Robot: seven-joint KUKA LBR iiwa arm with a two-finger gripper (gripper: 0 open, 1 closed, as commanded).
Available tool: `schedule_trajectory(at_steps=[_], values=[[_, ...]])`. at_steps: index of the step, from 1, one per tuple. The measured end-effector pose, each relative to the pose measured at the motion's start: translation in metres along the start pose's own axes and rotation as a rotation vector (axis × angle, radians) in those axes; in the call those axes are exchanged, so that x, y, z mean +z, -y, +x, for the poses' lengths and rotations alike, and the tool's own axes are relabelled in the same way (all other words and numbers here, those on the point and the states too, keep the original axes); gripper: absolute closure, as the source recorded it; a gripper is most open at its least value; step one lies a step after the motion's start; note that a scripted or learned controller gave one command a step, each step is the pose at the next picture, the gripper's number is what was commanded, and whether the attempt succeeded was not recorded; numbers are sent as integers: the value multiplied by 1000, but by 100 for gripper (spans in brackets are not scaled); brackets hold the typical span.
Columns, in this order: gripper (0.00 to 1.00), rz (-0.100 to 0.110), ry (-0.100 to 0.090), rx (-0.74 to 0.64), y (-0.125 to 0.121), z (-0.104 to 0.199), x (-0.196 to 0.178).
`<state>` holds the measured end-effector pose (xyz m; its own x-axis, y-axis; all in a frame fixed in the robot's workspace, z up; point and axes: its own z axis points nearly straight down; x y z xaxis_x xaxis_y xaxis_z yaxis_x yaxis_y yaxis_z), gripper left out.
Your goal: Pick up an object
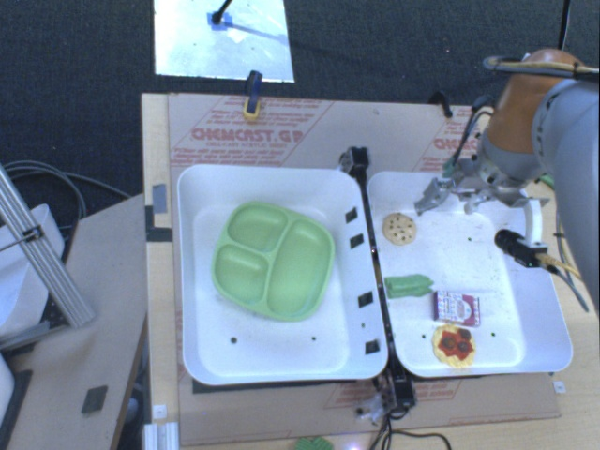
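You see the gripper (450,193) over the right bin (539,331), above the cookie (399,229); you cannot tell its opening, and nothing shows in it.

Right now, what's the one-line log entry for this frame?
phase: approach | gripper: over right bin, near cookie | held: nothing seen | left bin: green tray

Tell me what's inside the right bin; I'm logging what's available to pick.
The right bin holds a cookie, a green piece, a small red-and-white box and a toy pizza. The arm covers the bin's upper right corner, so anything there is hidden.
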<state>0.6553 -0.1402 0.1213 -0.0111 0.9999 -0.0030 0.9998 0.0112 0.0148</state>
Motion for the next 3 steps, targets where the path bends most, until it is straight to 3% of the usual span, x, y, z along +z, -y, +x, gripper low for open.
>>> schedule_trajectory(at_steps=[1, 2, 3], values=[[0, 12, -5, 2, -13, 60, 38], [100, 8, -1, 3, -13, 56, 25], [0, 10, -1, 1, -13, 56, 25]])
